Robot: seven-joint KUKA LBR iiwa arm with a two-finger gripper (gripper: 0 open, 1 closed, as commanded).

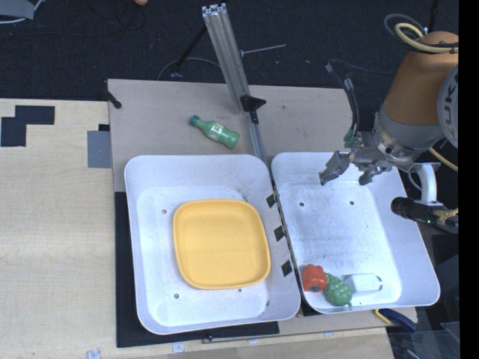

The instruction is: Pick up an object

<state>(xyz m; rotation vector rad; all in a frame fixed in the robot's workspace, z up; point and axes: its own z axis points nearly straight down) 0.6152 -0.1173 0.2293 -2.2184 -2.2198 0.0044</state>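
Three small objects sit bunched in the near corner of the right bin point(397, 234): a red pepper-like piece point(313, 277), a green lumpy item point(337, 291) touching it, and a white piece point(364, 282) just beside the green one. The gripper point(350, 172) hangs over that bin's far end, well apart from them, its fingers spread with nothing between them. The left bin point(146, 193) carries a square yellow plate point(221, 243). A green bottle point(215, 132) lies on the bench point(157, 107) behind the bins.
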